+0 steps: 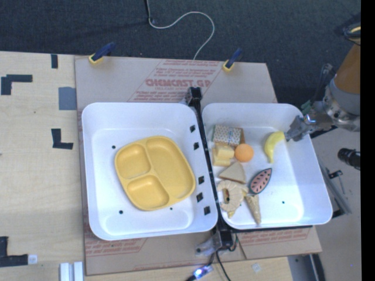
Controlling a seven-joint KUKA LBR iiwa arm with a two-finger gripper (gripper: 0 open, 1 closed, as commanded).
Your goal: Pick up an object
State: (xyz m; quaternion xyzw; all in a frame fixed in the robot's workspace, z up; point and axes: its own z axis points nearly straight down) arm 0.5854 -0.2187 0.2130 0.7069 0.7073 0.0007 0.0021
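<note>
The gripper (295, 129) is hovering over the right bin (304, 186) beside the banana (273, 144); I cannot tell how its jaws are standing.

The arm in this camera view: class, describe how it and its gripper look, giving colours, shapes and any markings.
The arm is grey metal with an orange band above the wrist. Its gripper is a small, dark grey piece with light metallic highlights. No lettering or markings can be read on either at this size.
</note>
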